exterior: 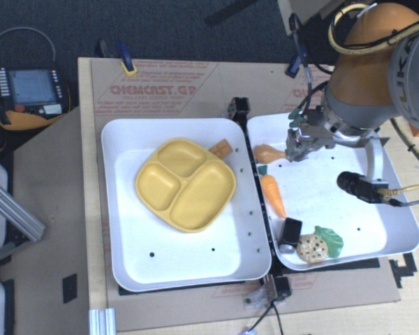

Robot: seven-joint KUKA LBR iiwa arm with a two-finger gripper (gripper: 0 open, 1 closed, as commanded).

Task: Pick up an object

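On the brown board (160,86) behind the bins — faded red "CHEMCAST".

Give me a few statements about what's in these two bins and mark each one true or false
1. The yellow divided plate lies in the left bin. True.
2. The toy carrot lies in the right bin, near the divider between the bins. True.
3. The cookie sits on the yellow divided plate. False: it lies in the right bin's near corner, beside the green toy.
4. The gripper hangs over the left bin. False: it is over the right bin's far left part.
5. The black block lies between the toy carrot and the cookie. True.
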